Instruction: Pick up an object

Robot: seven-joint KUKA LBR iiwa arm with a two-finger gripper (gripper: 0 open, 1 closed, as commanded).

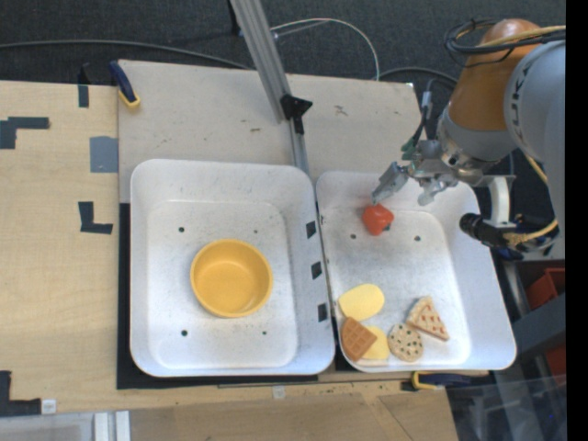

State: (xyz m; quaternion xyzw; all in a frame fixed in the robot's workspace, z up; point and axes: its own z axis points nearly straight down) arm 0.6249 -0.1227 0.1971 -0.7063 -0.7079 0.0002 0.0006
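Gripper (412,187) of mine hangs spread open, holding nothing, just right of and above the small red toy tomato (377,218) in the right bin (478,283). It looks light, rigid, smooth; I'd pinch across its round middle.

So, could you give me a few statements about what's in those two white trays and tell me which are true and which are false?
1. A yellow bowl sits in the left bin. True.
2. The red object lies in the left bin beside the bowl. False: it lies in the right bin, near its far end.
3. The end effector is above the far end of the right bin, close to the red object. True.
4. The toy pizza slice is at the far end of the right bin. False: it lies near the front edge, by the cookie and the waffle.
5. The bowl is upside down. False: it stands upright, its hollow showing.
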